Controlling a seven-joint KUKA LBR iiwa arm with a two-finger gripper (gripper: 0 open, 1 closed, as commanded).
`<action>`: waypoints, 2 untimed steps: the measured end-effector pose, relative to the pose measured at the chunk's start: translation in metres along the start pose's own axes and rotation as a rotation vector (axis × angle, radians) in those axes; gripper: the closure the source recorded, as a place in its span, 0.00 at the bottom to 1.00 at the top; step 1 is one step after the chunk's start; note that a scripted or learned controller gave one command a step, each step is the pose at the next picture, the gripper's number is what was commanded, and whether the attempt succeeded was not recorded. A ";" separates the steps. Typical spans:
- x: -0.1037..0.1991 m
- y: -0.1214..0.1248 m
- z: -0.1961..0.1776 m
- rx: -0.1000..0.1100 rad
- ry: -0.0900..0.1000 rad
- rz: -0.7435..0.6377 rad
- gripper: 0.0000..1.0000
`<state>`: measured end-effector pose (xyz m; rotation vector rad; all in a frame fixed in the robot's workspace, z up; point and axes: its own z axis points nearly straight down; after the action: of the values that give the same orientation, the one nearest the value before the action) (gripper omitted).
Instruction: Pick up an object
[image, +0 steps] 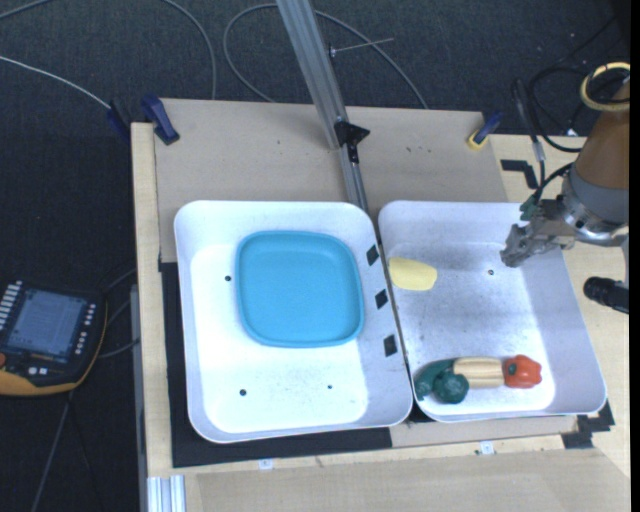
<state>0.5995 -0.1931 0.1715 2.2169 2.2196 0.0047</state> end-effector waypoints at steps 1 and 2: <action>0.002 0.003 -0.063 -0.001 0.000 0.000 1.00; 0.002 0.004 -0.078 0.003 0.001 0.001 1.00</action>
<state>0.6029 -0.1913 0.2496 2.2199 2.2207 0.0018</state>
